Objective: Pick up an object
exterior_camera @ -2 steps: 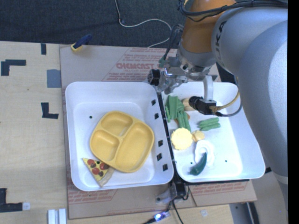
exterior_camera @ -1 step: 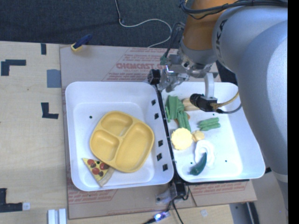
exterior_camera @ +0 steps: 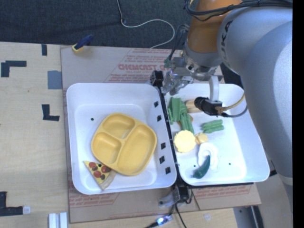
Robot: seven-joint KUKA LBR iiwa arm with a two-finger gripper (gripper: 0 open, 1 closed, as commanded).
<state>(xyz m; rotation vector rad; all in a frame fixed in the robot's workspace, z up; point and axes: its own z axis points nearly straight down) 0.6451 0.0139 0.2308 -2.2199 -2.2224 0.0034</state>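
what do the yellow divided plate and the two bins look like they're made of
The yellow divided plate looks like molded plastic with a matte to satin finish: one even color, rounded compartment ridges, only soft highlights. The left bin and right bin look like thin formed white plastic, smooth and slightly glossy, with rounded corners and rolled rims. That rests on looks alone.

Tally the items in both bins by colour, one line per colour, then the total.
Yellow: 3, the divided plate, round piece, small piece
Green: 3, bean bunch, small bean piece, dark pepper
White: 1, curved piece
Multicoloured: 1, pizza slice
Total: 8
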